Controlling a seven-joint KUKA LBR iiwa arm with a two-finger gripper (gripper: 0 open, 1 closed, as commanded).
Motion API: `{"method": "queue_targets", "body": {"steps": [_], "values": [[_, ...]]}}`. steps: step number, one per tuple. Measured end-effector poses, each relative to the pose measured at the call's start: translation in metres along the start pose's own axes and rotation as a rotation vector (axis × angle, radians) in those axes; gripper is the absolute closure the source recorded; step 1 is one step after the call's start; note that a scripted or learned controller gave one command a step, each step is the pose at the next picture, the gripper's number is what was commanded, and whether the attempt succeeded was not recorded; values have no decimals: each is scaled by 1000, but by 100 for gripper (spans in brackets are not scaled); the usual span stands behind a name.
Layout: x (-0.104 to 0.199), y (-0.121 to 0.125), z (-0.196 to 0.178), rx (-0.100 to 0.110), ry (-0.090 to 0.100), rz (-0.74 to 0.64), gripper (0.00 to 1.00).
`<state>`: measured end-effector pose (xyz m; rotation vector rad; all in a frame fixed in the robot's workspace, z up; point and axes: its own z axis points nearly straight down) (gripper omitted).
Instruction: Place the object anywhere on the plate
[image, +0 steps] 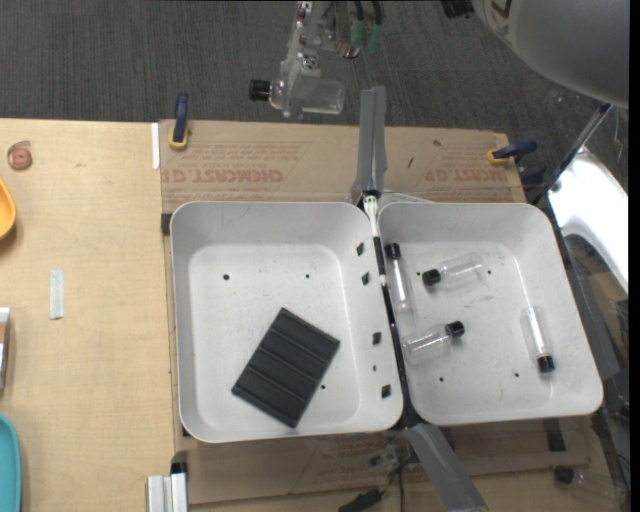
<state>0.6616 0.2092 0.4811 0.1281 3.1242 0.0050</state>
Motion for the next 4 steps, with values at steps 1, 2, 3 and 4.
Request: {"method": "queue_targets", "body": {"steps": [1,2,3,4], "values": [[-1,0,-7,0,-1,0,100],[-3,1,-14,0,-1,0,100],[-4,1,-22,-1,-2,1,100],[-6,2,-30,-1,-4,1,100]]}}
